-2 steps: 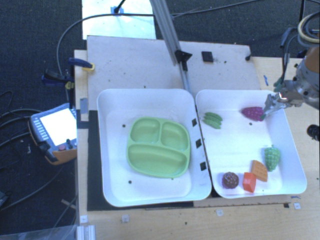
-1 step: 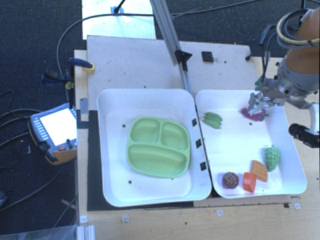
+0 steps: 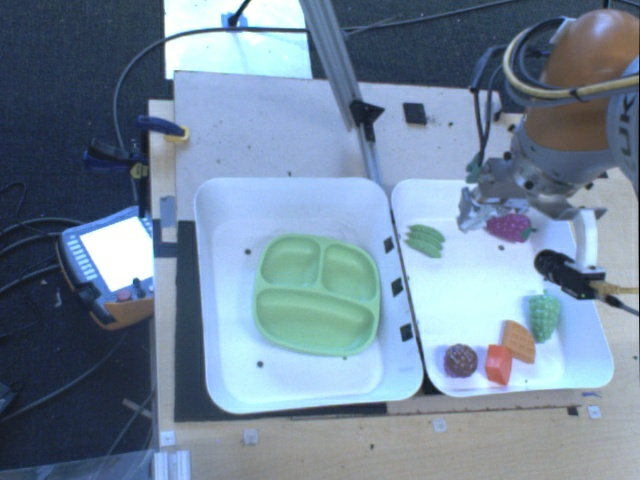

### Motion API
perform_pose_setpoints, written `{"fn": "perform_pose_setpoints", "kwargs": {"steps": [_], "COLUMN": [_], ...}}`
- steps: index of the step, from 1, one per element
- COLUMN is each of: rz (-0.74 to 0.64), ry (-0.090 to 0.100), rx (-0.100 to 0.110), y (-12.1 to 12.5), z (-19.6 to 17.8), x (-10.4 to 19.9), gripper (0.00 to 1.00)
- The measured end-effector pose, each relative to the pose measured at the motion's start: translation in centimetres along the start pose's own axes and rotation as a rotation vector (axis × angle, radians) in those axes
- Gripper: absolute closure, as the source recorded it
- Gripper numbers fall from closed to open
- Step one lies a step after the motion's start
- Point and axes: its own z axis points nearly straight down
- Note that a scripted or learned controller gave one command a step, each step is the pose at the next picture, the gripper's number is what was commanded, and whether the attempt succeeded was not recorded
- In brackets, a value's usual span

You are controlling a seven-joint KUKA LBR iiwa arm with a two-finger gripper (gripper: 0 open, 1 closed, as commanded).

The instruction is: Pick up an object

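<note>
My gripper (image 3: 479, 208) hangs over the far part of the right bin (image 3: 590, 368), under the grey wrist and orange band. A purple grape bunch (image 3: 510, 228) sits right beside it, on its right side; whether they touch is unclear. A green pea pod (image 3: 424, 239) lies just left of the gripper on the bin floor. Toward the front of the bin lie a green grape bunch (image 3: 543, 315), an orange piece (image 3: 518, 340), a red piece (image 3: 498, 364) and a dark maroon round item (image 3: 460, 359).
The left bin (image 3: 225, 368) holds a green divided plate (image 3: 318, 294). A black part with a cable (image 3: 562, 270) sticks out over the right bin's right side. A metal pole (image 3: 335, 53) slants across the back of the bench.
</note>
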Motion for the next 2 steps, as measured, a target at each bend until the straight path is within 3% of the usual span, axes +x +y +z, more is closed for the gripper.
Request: {"fn": "perform_pose_setpoints", "kwargs": {"steps": [2], "rz": [0.003], "ry": [-0.001], "rx": [0.002], "y": [-2.0], "z": [2.9], "x": [9.8], "gripper": [1.00]}}
